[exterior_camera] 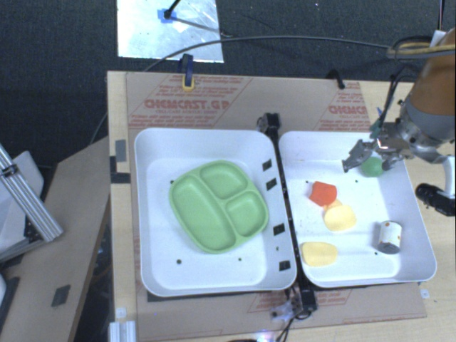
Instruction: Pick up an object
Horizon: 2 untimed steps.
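Over the right bin (406, 212), your fingers (354, 161) straddle the green ball (371, 167), grip unclear, so centre them before closing.

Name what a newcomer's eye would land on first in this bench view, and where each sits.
The large green divided plate fills the middle of the left bin. In the right bin, an orange-red block stands out, with two yellow pieces just below it. The gripper hovers at a green ball near that bin's upper right.

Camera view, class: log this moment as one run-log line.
claw: over right bin, at green ball | grip: unclear | red piece, two yellow pieces: in bin | green tray: left bin
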Tool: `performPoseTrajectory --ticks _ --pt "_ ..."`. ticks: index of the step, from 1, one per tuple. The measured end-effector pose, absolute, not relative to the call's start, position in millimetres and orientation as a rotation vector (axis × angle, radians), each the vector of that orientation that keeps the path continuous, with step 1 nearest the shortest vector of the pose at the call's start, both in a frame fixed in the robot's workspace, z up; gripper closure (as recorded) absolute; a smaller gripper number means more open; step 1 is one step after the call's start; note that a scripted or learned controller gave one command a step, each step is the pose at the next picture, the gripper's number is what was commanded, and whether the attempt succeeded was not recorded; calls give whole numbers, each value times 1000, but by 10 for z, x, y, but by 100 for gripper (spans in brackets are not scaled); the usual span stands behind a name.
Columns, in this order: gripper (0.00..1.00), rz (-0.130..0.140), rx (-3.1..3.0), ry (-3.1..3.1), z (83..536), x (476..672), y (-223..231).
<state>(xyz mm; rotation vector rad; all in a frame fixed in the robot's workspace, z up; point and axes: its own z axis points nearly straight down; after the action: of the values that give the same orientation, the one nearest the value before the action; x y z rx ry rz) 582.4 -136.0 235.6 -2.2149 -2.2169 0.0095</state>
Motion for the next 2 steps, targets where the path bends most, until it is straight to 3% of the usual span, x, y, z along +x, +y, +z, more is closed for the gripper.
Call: performPoseTrajectory --ticks 1,2 --pt "0 -1 -2219 -2225 2416 5847 -1358" --pt "0 2 -2218 -2223 1938 5800 -1274"
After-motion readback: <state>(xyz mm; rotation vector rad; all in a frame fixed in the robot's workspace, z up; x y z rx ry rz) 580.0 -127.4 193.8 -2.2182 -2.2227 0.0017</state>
